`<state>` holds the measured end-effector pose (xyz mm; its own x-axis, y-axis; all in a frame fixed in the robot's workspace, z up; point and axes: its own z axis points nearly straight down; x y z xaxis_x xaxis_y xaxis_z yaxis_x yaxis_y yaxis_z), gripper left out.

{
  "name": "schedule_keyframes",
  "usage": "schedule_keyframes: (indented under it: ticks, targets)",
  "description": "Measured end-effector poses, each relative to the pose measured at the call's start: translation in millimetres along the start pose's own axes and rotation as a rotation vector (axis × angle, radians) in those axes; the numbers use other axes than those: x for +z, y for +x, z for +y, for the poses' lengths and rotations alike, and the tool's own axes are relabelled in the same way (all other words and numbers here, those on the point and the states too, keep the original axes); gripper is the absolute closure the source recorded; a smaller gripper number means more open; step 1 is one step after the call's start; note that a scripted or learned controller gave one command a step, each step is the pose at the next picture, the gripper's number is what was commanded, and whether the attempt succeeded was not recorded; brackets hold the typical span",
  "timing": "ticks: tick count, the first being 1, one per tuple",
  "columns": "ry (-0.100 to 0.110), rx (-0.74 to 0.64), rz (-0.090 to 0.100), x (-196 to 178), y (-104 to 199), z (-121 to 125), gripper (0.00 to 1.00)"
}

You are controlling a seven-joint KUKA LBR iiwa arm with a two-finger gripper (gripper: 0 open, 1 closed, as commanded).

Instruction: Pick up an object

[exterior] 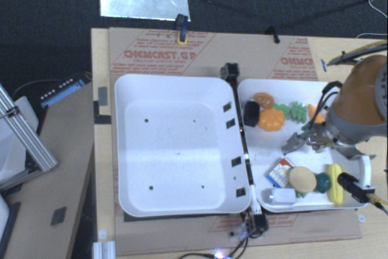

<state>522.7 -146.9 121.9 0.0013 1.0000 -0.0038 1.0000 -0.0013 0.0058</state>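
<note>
Dark carpet surrounds the cardboard-covered bench (200,54), which carries two white bins side by side. On the left sits the larger-looking bin (176,142), on the right the other bin (254,94), cluttered with small things. Over it the grey arm (357,100) reaches in, its gripper (296,141) low above a bare patch of the floor, fingers spread apart with nothing between them. Just beyond lie an orange pepper (271,120) and a green piece (296,111); nearer the front edge sit a tan ball (302,179), a yellow banana (335,184) and a small printed box (279,174)
</note>
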Motion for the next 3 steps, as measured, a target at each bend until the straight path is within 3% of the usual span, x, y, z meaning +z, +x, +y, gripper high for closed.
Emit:
schedule_keyframes:
  ticks: [1,2,3]
  targets:
    - [-0.002,-0.013,0.004,31.2,53.0,97.6,0.0]
    - [0.001,-0.008,0.003,19.3,48.6,94.7,1.0]
    - [-0.009,-0.015,0.007,-68.9,129.7,150.5,1.0]
